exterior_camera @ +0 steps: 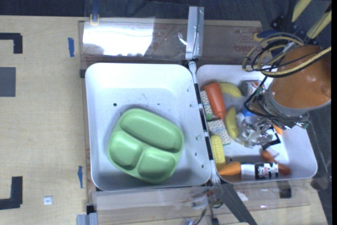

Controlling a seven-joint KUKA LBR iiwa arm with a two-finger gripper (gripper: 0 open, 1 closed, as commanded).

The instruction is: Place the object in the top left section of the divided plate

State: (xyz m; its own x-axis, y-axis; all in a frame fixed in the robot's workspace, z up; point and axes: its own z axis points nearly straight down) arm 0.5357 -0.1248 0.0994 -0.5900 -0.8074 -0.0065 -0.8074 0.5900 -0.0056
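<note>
A green divided plate lies in the left bin, its three sections bare. The arm, with its orange band, hangs over the right bin. My gripper is down among the toy foods there, beside a yellow banana. An orange carrot lies at the bin's left side, with a corn cob below it. Metal parts and clutter hide what lies between the fingertips.
Along the right bin's front lie an orange piece, a black-and-white bottle and a small carrot. A second yellow piece sits at the back. A clear plastic wall stands behind the left bin. Cables loop above the arm.
</note>
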